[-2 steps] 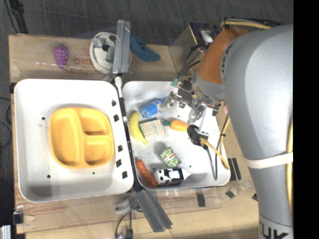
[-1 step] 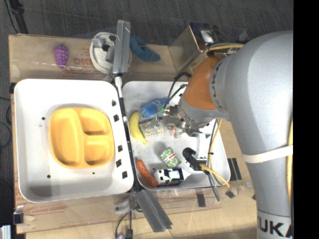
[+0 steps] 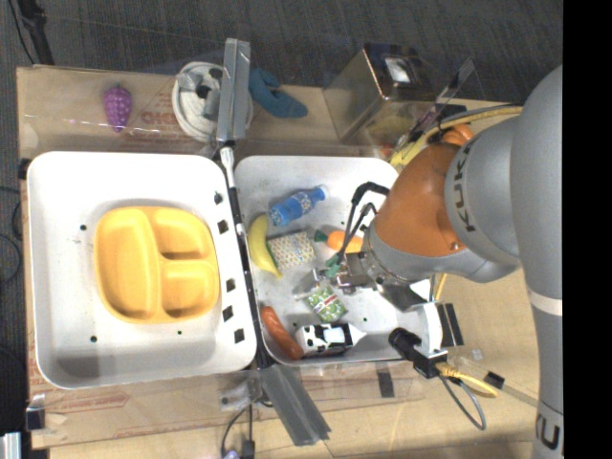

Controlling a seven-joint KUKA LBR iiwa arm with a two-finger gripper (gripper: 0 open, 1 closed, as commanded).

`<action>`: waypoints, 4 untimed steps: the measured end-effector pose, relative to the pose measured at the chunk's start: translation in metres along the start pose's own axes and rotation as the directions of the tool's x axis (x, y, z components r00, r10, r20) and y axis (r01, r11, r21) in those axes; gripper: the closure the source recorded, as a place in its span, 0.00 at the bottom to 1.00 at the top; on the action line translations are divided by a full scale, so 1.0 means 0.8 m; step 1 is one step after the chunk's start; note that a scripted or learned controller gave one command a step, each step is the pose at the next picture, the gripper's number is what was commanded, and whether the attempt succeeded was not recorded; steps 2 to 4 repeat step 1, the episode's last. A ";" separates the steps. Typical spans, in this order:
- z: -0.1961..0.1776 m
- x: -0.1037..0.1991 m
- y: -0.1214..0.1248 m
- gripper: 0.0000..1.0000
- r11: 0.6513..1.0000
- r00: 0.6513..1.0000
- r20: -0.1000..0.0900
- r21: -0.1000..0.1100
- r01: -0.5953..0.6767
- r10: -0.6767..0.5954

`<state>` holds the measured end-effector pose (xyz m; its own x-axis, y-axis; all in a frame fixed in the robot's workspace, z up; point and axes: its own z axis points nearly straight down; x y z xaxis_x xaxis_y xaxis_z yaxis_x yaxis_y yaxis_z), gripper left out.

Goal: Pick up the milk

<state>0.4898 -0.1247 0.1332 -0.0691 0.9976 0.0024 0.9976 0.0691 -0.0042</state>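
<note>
The claw [image 3: 333,277] sits low in the right bin [image 3: 316,170], at the end of the grey arm [image 3: 497,199] that reaches in from the right with its orange band [image 3: 426,208] bulging above the wrist. Whether the claw is wide or narrow cannot be told; the wrist and dark cabling crowd over it. Just under its tip lies a small green-and-white patterned packet [image 3: 327,304], touching or nearly touching the claw; nothing can be seen gripped.

The milk [image 3: 322,337], a small carton in black-and-white cow patches, lies on its side near the bin's front wall, just below the packet and apart from the claw. A reddish-orange sausage-shaped toy [image 3: 277,330] lies just to the carton's left. Above the claw's left are a speckled cylinder [image 3: 291,251], a yellow banana [image 3: 259,245] touching it, and a blue bottle [image 3: 295,206] tilted beyond them. A small orange piece [image 3: 346,241] shows beside the wrist.

On the arm's grey shell, letters reading "KUK" [image 3: 463,199] run sideways; the rest is cut off.

The left bin [image 3: 57,189] holds a yellow divided tray [image 3: 158,261]. Behind the bins sit a purple grape-like toy [image 3: 118,105], a white roll [image 3: 198,98] and a blue cloth-like object [image 3: 275,97].
</note>
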 end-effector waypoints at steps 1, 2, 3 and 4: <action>0.052 -0.015 0.017 0.00 0.990 0.990 -0.001 0.001 -0.143 0.143; 0.052 -0.015 0.017 0.00 0.990 0.990 -0.001 0.001 -0.143 0.143; 0.052 -0.015 0.017 0.00 0.990 0.990 -0.001 0.001 -0.143 0.143; 0.052 -0.015 0.017 0.00 0.990 0.990 -0.001 0.001 -0.143 0.143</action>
